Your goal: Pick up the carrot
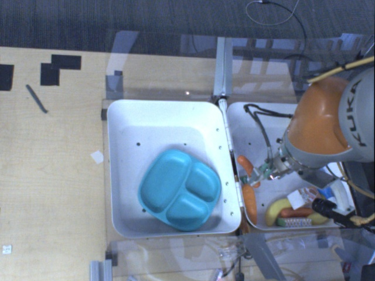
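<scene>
An orange carrot (250,203) lies lengthwise against the left wall of the right bin (258,122), near its front corner. A shorter orange-red piece (245,165) lies just behind it along the same wall. My gripper (261,175) hangs low over the bin floor, right of these two and roughly level with the gap between them. It reaches down from the orange wrist band (319,124). Nothing shows held in it.
A yellow banana (278,211), a red pepper (296,213) and a green item (282,222) lie at the right bin's front. The left bin (126,157) holds a blue divided plate (179,189). Black cables (263,134) cross the right bin's back.
</scene>
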